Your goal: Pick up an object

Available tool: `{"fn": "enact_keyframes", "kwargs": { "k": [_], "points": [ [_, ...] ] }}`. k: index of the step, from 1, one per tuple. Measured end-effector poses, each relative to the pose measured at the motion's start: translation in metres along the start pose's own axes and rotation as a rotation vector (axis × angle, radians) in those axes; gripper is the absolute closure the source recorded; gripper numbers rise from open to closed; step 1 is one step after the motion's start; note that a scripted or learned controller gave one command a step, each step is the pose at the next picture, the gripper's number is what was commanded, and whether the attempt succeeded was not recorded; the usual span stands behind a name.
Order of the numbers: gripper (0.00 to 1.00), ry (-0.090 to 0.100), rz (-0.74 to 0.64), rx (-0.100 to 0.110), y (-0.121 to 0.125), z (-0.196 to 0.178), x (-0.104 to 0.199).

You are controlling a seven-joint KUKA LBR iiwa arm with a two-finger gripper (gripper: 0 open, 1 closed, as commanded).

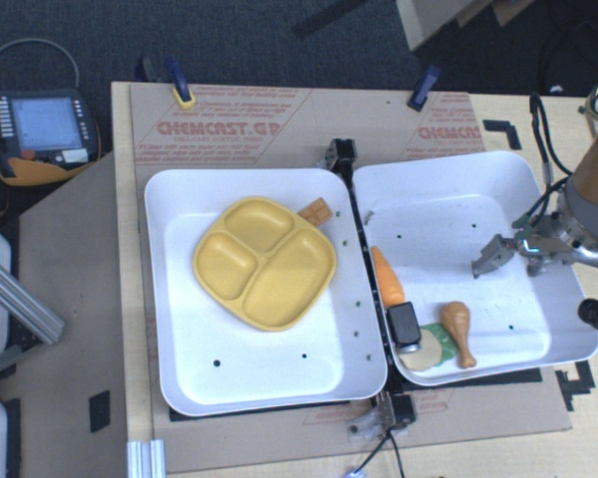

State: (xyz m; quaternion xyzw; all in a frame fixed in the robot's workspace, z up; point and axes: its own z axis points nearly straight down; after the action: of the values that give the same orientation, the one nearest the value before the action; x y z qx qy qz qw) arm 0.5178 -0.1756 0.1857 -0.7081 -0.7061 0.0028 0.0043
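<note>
A: Bench noted. Two white bins are set side by side on a brown board; the left bin (179, 357) and the right bin (448, 182) are touching along a dark centre seam.

B: Left bin contents?

A: A yellow divided plate (266, 262) is seen lying flat in the upper middle, three compartments visible. A small brown block (316, 210) is tucked at its upper right edge, touching or partly under the rim; which cannot be told.

B: Right bin?

A: Objects are grouped in the lower left corner. An orange carrot (387, 277) is laid along the left wall. Just below it, a black rectangular object (404, 325) is found. A green round piece (434, 348) is lying beside that, partly under a tan drumstick (459, 331), whose thin end is pointed toward the bin's lower edge.

B: Gripper position?

A: The gripper (490, 257) is recorded over the right half of the right bin, reached in from the right, its tip pointed left. It is well apart from the grouped objects. Nothing is seen between its fingers. Whether they are spread or closed cannot be told at this angle.

B: Surroundings?

A: A teach pendant (42, 132) is noted off the board at upper left.
</note>
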Motion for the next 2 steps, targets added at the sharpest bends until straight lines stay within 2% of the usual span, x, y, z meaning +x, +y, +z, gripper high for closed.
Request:
{"fn": "enact_keyframes", "kwargs": {
  "k": [1,2],
  "points": [
    [0.00,-0.002,-0.003,-0.010,0.003,-0.005,0.000],
    [0.00,-0.001,-0.002,-0.008,0.006,0.055,0.000]
  ]
}}
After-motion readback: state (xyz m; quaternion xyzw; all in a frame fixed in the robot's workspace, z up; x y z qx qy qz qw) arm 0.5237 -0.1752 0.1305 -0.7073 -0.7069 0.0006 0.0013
